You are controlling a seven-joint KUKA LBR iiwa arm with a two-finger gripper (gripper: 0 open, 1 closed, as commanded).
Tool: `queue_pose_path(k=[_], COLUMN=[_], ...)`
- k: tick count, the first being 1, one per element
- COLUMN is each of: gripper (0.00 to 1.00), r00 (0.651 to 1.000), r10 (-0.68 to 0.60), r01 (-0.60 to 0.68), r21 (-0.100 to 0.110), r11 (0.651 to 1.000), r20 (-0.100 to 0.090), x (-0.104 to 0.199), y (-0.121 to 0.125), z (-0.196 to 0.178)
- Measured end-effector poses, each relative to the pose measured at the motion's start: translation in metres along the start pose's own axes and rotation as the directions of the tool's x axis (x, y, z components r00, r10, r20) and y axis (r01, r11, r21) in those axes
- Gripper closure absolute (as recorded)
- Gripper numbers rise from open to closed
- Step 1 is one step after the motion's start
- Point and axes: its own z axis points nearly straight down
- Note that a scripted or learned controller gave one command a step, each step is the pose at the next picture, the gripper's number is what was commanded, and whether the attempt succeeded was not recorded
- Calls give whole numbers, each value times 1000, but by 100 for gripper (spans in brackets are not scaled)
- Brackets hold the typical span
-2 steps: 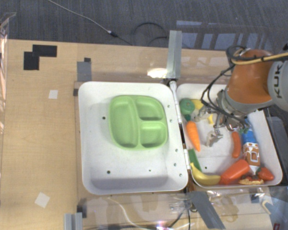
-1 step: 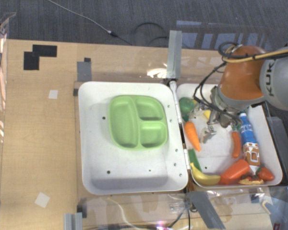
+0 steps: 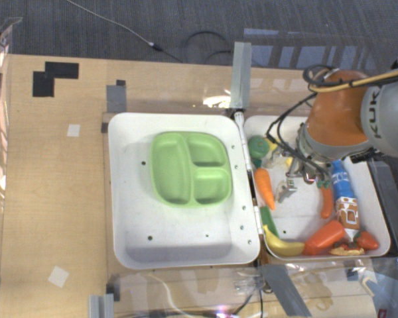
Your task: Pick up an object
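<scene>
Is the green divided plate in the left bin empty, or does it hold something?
Empty. All compartments of the green divided plate show bare green bottoms; it lies flat in the left bin.

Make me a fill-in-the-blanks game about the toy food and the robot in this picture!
1. The divided plate in the left bin is colored ____.
2. The banana lies in the ____ bin.
3. The gripper hangs over the bin whose left wall has the ____ lying along it, orange and pointed.
4. The arm wears an ____ band above its wrist.

Missing words: green; right; carrot; orange
</scene>
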Motion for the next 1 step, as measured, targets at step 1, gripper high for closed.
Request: queue_pose_path(k=[1], gripper=[0], r00=[994], r10=[-108], r01=[108], r21=[0], r11=[994], r20=[-2], x=[-36], y=[-14], z=[1])
